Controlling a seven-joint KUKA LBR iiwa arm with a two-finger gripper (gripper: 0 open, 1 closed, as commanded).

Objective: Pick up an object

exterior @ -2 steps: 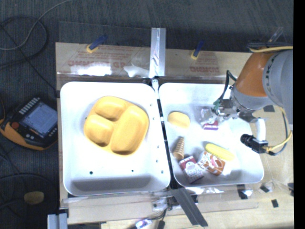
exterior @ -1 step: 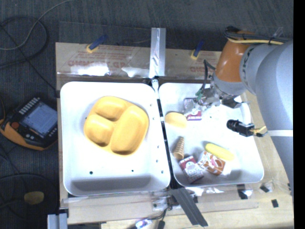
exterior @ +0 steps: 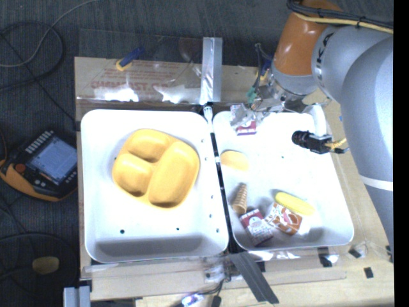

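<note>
Pincer [exterior: 245, 117] at right bin's [exterior: 332, 190] far-left corner — grip indiscernible — yellow oval [exterior: 234, 161] just below.

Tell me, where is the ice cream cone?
The ice cream cone lies in the right bin, near its left wall, just above the red-and-white packet.

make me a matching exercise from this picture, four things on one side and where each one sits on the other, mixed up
Things:
1. big yellow bread-shaped toy
2. ice cream cone
3. gripper
4. handheld controller

Places:
A. on the floor left of the bench
B. at the far edge of the right bin
C. middle of the left bin
D. near half of the right bin, close to the divider

Pairs: 1-C, 2-D, 3-B, 4-A
</note>
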